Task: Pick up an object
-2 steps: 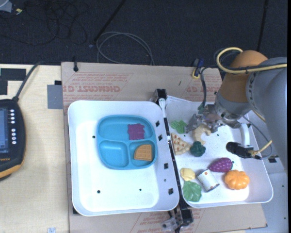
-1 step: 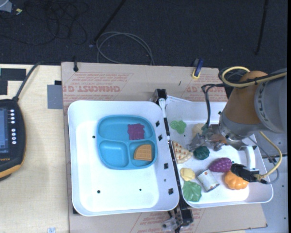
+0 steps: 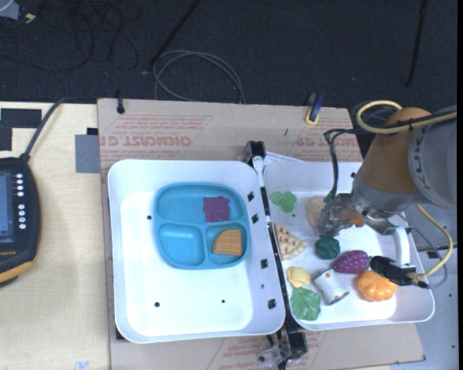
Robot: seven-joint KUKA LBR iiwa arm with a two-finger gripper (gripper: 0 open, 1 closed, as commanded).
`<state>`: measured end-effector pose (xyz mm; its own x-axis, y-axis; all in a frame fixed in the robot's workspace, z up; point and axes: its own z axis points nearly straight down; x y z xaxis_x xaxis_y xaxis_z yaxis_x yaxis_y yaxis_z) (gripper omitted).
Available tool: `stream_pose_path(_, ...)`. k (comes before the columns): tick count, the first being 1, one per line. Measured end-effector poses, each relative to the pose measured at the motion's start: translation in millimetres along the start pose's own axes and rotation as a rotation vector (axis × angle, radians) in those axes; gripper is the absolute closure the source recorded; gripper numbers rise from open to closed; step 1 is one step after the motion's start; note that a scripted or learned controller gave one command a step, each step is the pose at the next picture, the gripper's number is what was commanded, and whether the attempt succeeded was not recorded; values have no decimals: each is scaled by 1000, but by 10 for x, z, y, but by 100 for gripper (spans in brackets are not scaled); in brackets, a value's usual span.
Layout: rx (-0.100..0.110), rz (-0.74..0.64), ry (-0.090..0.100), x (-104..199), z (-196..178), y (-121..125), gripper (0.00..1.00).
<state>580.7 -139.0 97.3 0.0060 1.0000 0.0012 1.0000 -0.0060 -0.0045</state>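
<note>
My gripper point(image 3: 329, 220) reaches down into the right bin point(image 3: 417, 311) near its middle, under the grey arm with the orange band point(image 3: 390, 164). It hangs over a tan object point(image 3: 317, 206) that is partly hidden by it. Just below the gripper lies a dark green round toy point(image 3: 327, 247). Purple grapes point(image 3: 350, 263), an orange pumpkin-like toy point(image 3: 375, 286), a pizza slice point(image 3: 288, 242) and a light green leaf point(image 3: 284, 201) lie around it.
The front of the right bin also holds a yellow piece point(image 3: 298, 276), a small can point(image 3: 331, 286) and a green lettuce toy point(image 3: 306, 304). In the left bin point(image 3: 139, 299), a blue divided tray point(image 3: 181, 241) carries a purple item point(image 3: 216, 206) and a waffle point(image 3: 228, 242).
</note>
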Motion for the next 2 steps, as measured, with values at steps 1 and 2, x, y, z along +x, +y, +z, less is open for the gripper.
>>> stream_pose_path(1, 1, 1, 0, -1, 5, -2, 0)
stream_pose_path(2, 1, -6, 0, -8, 106, -219, 0)
